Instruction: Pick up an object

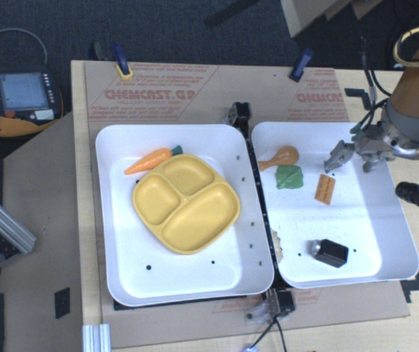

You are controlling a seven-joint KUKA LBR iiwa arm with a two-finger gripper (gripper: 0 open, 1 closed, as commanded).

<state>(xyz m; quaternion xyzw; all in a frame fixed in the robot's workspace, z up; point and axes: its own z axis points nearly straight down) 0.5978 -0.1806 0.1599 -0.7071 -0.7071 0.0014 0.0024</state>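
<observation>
In the left white bin (114,218) a yellow three-part plastic plate (186,204) is lying beside an orange carrot (147,160); in the right bin (385,226), the gripper (352,157) is hovering open-fingered above a brown wafer block (325,189).

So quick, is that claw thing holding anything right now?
Gripper: open, holding nothing; it hangs above the right white bin, just up and right of the small orange-brown block.
</observation>
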